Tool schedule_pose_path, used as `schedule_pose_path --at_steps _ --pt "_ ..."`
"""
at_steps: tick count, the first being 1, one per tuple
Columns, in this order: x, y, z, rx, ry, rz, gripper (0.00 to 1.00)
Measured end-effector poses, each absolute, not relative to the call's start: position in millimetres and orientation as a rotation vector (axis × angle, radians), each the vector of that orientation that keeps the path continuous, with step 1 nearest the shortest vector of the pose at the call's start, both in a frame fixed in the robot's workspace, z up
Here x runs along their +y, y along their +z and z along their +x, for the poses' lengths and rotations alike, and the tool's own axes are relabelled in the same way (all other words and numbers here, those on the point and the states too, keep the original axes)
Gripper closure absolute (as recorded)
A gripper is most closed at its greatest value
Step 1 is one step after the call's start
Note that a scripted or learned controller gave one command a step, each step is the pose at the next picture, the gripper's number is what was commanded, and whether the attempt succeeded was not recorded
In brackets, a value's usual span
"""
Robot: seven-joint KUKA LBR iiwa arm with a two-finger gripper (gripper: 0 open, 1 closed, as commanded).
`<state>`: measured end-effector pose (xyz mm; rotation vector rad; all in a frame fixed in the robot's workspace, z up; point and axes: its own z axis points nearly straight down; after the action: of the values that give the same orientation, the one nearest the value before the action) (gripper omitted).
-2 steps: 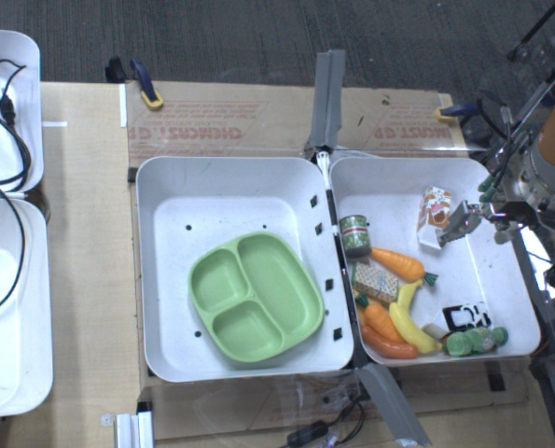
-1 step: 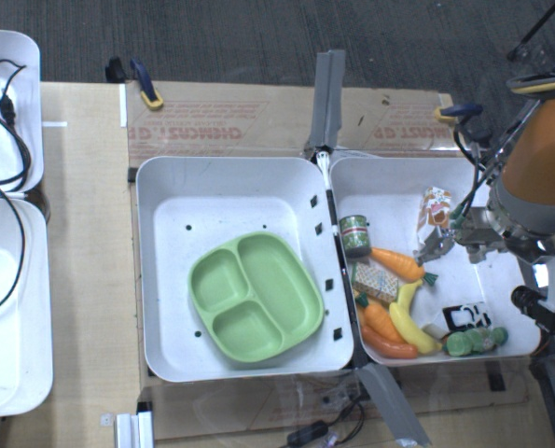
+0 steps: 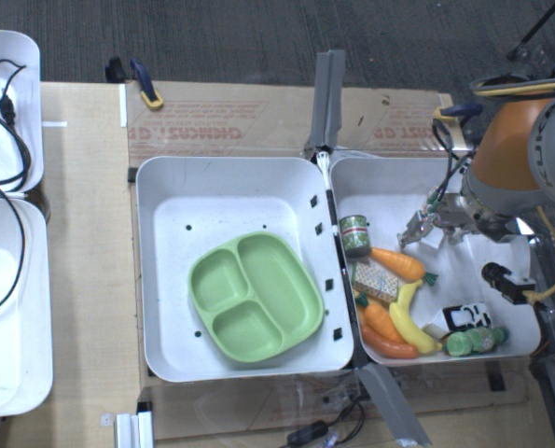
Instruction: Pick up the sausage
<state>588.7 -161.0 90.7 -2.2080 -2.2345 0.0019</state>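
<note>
Here the jaws (image 3: pixel 424 230) hang over the back part of the right bin (image 3: pixel 520 269), spread apart with nothing between them. The sausage (image 3: pixel 385 345), a reddish-orange curved piece, lies at the front edge of that bin, near its front left corner, well apart from the jaws and toward the counter's front edge from them. Between the two lie a carrot (image 3: pixel 396 263) and a tan wafer block (image 3: pixel 375 281), while a banana (image 3: pixel 406 317) touches the sausage on its right side. A small green-lidded jar (image 3: pixel 355 235) stands near the bin's left wall. The left bin (image 3: pixel 156 250) holds a green divided plate (image 3: pixel 255 297).
</note>
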Motion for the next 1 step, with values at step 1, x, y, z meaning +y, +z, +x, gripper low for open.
schedule_pose_path --at_steps 1 --pt "-158.7 88.8 628.8 -2.292 0.027 -2.121 0.00"
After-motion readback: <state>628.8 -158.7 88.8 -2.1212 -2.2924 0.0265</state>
